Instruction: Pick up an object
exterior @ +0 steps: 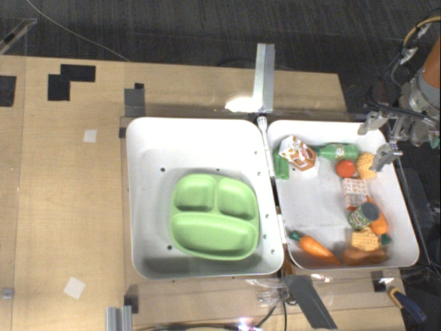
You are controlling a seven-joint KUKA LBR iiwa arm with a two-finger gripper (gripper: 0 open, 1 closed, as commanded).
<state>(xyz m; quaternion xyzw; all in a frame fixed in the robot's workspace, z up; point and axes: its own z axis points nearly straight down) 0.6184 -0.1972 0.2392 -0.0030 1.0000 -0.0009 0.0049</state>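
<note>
While the arm reaches in from the right, its grey wrist with the orange band sits above the far right corner of the right bin. The gripper hangs over that corner, with one finger near the bin's back rim and the other finger lower, close to a yellow corn piece. The two fingers stand apart, and I see nothing between them.

All toy food lies in the right bin. At the back there is a small white and orange carton, and next to it a green bottle-like object lies on its side. A red tomato touches the corn piece. Below them I see a checkered pink and white packet, then a dark round can with an orange fruit just beside it. Near the front rim a carrot lies flat, and a second yellow corn piece rests near a brown sausage-like item.

The left bin holds a green divided plate with three compartments, lying near the middle.
</note>
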